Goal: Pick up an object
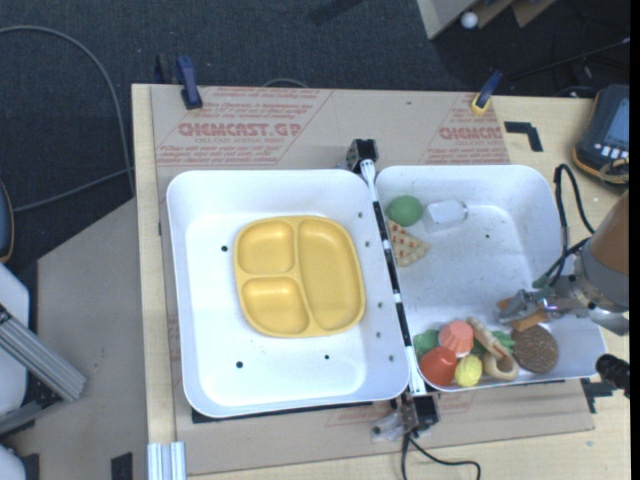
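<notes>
The one camera is looking down at a slant on a bench covered by a cardboard sheet (pixel 300 118), with two shallow white bins lying side by side on it.

The left bin (pixel 200 268) is holding a yellow divided plate (pixel 299 274) near its middle. The plate has three compartments, and its long axis is running roughly from the far side to the near side of the bin.

The right bin (pixel 500 183) is holding the loose toys. Near its far left corner a green ball (pixel 404 210) is sitting just beside a small whitish block (pixel 446 212), and a pizza slice (pixel 404 242) is lying just below the ball against the bin's left wall, its tip pointing toward the near side. Along the near wall a cluster is crowding together: a green piece (pixel 426 341), a red round toy (pixel 437 367), an orange-pink toy (pixel 456 336), a yellow lemon-like toy (pixel 468 371), a tan ring-shaped toy (pixel 499 361) and a brown round cookie (pixel 536 349).

The arm is reaching in from the right, and its gripper (pixel 522 309) is hanging low over the bin's right part, just above the cookie. A small orange-brown piece (pixel 529 318) is showing at its tip, long axis running roughly left to right, but how far the gripper is open, and whether it has hold of that piece, cannot be told.
</notes>
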Controlling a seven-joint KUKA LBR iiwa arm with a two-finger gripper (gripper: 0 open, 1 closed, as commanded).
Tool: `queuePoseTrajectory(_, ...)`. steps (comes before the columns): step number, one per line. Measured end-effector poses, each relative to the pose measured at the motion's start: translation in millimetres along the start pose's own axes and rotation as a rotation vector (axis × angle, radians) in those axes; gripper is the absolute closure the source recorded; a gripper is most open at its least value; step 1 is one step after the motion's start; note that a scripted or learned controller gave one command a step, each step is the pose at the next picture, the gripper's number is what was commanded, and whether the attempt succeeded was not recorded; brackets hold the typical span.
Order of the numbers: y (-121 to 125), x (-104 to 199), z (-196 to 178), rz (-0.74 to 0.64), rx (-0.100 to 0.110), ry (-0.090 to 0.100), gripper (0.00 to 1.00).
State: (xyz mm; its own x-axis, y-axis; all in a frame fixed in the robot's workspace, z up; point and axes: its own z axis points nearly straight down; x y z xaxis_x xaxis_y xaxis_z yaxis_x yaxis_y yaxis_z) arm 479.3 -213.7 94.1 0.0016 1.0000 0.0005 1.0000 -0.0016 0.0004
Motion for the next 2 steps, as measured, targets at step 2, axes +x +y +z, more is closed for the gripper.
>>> queuePoseTrajectory(2, 54.2, 142.0, -90.5, -0.003, -0.001, 0.000, 1.00)
